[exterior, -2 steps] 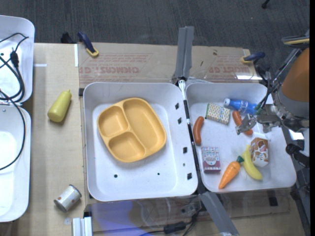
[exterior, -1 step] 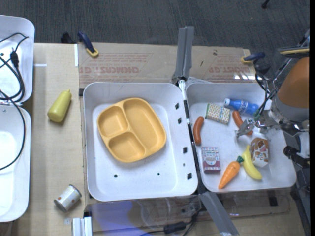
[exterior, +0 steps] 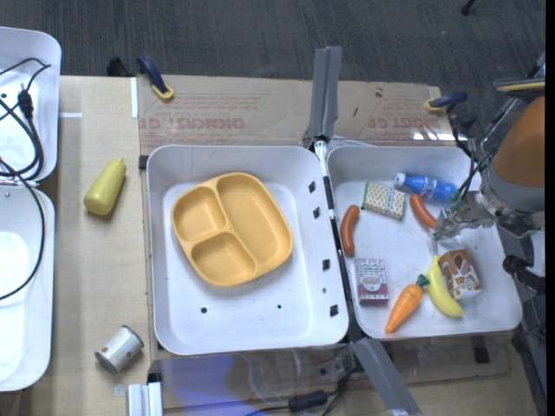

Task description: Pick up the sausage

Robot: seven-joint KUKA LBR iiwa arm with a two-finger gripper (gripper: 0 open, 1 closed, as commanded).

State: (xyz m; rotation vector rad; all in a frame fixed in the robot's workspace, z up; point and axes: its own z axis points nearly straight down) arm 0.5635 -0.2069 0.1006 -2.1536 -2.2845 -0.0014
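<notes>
tool (exterior: 448, 224): seen low in the right bin (exterior: 494, 315), beside the orange-red sausage (exterior: 423, 211) | grip state: cannot be told | second sausage (exterior: 349, 229): laid at the right bin's left wall | blue bottle (exterior: 425, 185): placed far of the tool | yellow plate (exterior: 231, 227): set in the left bin (exterior: 165, 258)

A smooth orange-red sausage with rounded ends (exterior: 349, 230) lies flat on the white floor of the right-hand bin, close beside its left wall. Its length runs nearly up-and-down in the camera view, the body gently curved and lying free
</notes>
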